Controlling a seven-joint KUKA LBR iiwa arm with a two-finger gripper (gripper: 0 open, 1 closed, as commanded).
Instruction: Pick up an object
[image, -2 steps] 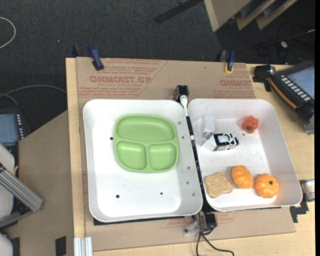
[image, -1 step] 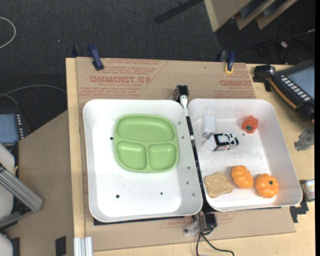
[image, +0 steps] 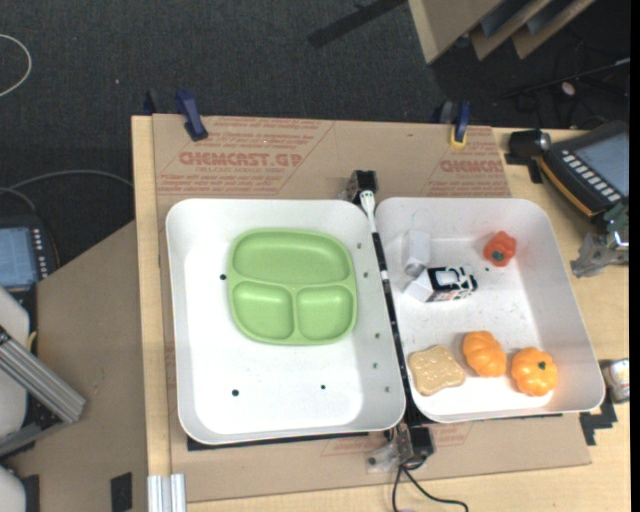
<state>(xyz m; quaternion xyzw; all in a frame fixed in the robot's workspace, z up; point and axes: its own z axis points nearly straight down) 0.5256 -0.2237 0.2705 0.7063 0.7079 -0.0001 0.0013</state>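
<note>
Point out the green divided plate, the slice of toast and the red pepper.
green divided plate (image: 292, 285): camera view, where its dividers meet.
slice of toast (image: 436, 369): camera view, middle of its top face.
red pepper (image: 500, 249): camera view, its body.

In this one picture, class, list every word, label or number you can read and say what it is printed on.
"CHEMCAST GP", in red, on the brown protective sheet behind the left bin.
The same red print, partly legible as "CHEMCAST", on the sheet behind the right bin.
Small red lines under both: too blurred to read.
Black-and-white pack in the right bin: markings too small to read.
</note>
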